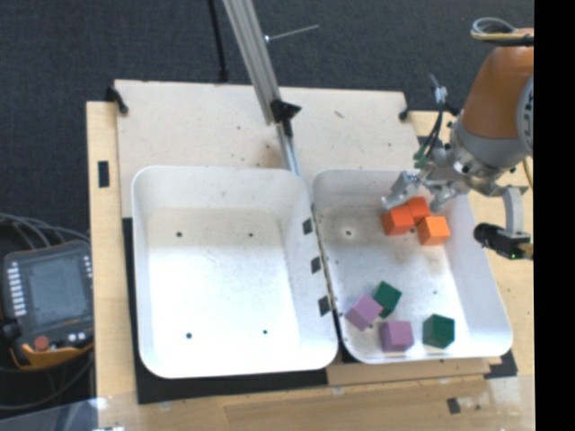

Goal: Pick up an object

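Note:
My gripper (420, 194) hangs over the far part of the right bin (476, 277), its two fingers spread open. Directly under its tips lies a dark orange block (406, 216). A lighter orange block (435, 230) touches that one on its right. I cannot tell whether the fingertips touch the dark orange block. Near the bin's front lie two purple blocks (365, 312) (396, 335) and two green blocks (387, 295) (438, 330).
The left bin (225, 268) sits beside the right one, with a shared rim between them. A slanted metal pole (256, 57) rises behind the bins. A teach pendant (49, 294) lies off the bench at the left.

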{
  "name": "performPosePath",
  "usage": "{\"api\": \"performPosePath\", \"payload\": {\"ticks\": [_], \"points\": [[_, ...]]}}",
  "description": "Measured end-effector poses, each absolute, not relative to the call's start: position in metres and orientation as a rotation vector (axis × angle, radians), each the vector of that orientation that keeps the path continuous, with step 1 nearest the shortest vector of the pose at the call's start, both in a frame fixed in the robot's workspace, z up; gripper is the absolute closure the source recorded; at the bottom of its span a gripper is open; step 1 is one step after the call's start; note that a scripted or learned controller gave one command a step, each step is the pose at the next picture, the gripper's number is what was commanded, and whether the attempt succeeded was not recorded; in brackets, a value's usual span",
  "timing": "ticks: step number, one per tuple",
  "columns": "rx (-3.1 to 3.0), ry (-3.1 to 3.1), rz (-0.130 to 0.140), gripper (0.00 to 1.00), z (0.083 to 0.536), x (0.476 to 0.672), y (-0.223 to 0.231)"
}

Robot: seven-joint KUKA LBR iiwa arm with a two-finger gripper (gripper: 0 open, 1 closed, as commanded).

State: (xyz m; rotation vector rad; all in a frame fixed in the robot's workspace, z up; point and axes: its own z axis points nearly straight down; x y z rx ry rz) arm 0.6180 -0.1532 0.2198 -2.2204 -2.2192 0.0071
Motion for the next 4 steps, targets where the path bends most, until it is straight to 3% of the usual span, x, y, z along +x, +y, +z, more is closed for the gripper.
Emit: {"api": "performPosePath", "payload": {"ticks": [2, 3, 4], "points": [[-2.227, -2.216, 0.005, 0.00, 0.117, 0.618, -0.161], [-2.235, -2.213, -0.004, 1.00, 0.131, 0.619, -0.162], [-2.231, -2.218, -0.005, 1.00, 0.175, 0.620, -0.162]]}}
